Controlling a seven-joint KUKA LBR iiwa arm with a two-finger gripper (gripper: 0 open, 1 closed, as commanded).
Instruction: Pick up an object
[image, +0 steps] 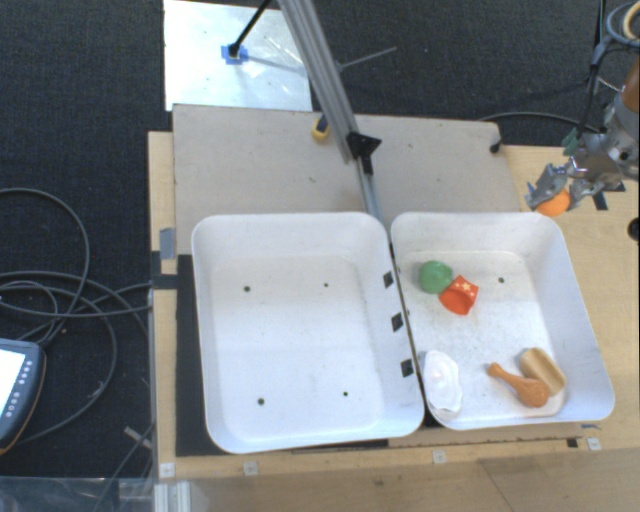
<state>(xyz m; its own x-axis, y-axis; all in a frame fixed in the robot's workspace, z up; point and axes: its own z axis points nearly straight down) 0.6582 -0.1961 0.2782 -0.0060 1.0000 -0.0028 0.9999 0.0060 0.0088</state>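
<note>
My gripper (552, 196) hangs at the far right, above the bench just beyond the right bin's (580, 300) back right corner. A small orange object (553, 205) sits between its fingertips, lifted out of the bin. In the right bin lie a green ball (434, 276) and, touching it, a red block (459, 296). A white crumpled object (442, 381) rests near the front left. An orange drumstick-shaped toy (516, 384) and a tan bread-like piece (542, 367) lie at the front right.
The left bin (215, 330) stands beside the right one, their walls meeting at the middle. A grey slanted pole (330, 80) crosses the back of the bench. Cables and a tablet (15, 385) lie on the floor at the left.
</note>
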